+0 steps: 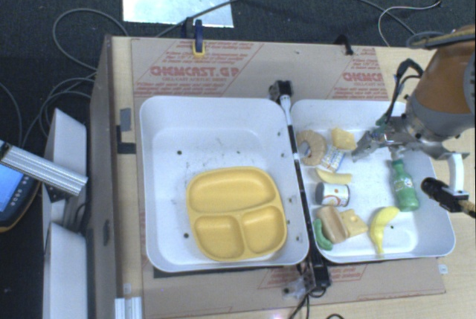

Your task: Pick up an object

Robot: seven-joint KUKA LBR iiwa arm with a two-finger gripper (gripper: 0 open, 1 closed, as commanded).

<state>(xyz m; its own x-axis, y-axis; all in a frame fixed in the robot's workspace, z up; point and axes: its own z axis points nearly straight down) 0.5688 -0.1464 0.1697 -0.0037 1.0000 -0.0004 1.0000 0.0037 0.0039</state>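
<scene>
The gripper (370, 144) hovers over the right bin (439, 236); whether it is open cannot be told. A green bottle (404, 184) lies just right of it, a banana (382, 225) nearer the front. The left bin (160, 161) holds a yellow divided tray (236, 212). The counter (245, 65) reads "CHEMCAST".

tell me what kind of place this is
Likely a robot grasping test bench in a lab: two white bins on a board, toy food such as a banana, the arm and loose cables on dark carpet.
</scene>
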